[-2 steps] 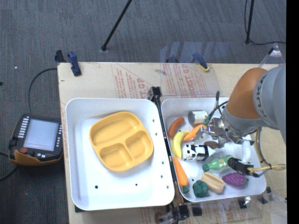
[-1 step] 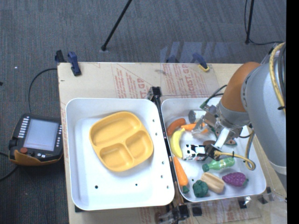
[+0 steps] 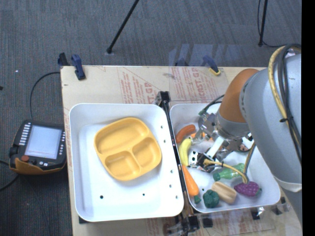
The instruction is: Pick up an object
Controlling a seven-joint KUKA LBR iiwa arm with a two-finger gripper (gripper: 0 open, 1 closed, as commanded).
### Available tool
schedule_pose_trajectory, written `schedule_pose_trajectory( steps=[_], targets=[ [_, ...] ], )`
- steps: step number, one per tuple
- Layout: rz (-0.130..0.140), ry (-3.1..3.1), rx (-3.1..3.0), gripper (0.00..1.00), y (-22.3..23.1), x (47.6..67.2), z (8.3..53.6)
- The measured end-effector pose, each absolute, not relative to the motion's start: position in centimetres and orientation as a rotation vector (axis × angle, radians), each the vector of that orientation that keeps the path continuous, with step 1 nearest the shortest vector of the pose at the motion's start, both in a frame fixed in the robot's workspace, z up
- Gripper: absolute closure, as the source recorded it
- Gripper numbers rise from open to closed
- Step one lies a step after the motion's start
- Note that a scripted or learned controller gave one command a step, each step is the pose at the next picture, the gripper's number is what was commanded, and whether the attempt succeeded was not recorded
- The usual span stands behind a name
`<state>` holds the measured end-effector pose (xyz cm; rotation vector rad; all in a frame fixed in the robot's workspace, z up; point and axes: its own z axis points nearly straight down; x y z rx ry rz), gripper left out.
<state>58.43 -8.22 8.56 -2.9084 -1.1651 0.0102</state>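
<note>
The gripper (image 3: 209,154) hangs low in the right bin (image 3: 269,181) beside the banana (image 3: 185,150); its jaws' state I cannot tell.

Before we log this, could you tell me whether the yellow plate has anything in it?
Empty: the yellow plate lies flat in the left bin, all three compartments bare.
</note>
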Motion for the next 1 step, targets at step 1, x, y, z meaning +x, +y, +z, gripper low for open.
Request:
schedule_pose_trajectory(
  steps=[1],
  targets=[
    [0.007,-0.88,-3.01,0.0,-8.41,60.02,8.64]
  ],
)
